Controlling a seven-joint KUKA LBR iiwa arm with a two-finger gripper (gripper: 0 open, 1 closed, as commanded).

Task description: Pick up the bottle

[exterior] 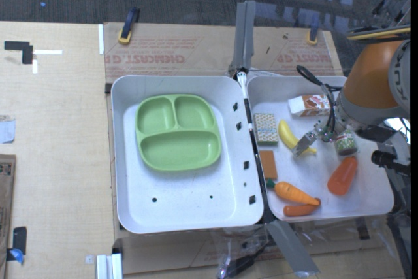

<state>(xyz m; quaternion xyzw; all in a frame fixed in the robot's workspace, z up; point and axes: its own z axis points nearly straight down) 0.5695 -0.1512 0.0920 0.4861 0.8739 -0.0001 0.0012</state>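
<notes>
Bottle (pixel 341 176): an orange-red one, lying on its side at a slant in the right bin (pixel 372 207), near that bin's right wall, its narrower end pointing up toward a small jar (pixel 345 142) with dark green contents; the two sit just beside each other, and whether they touch is hard to say. The arm (pixel 371 78) reaches in from the right, its orange band above the bin's upper right part, the wrist bending down and leftward; the gripper (pixel 305 143) hangs low over the middle of the right bin, just beside a banana (pixel 286 134) and apart from the bottle, which lies free to its lower right; whether the gripper is open or closed cannot be told, since its metal tip is small and blurred; nothing can be made out in it. The arm's bulk covers the bin's upper right corner and part of a white carton (pixel 311 104); the jar's top is partly hidden by the wrist.
</notes>
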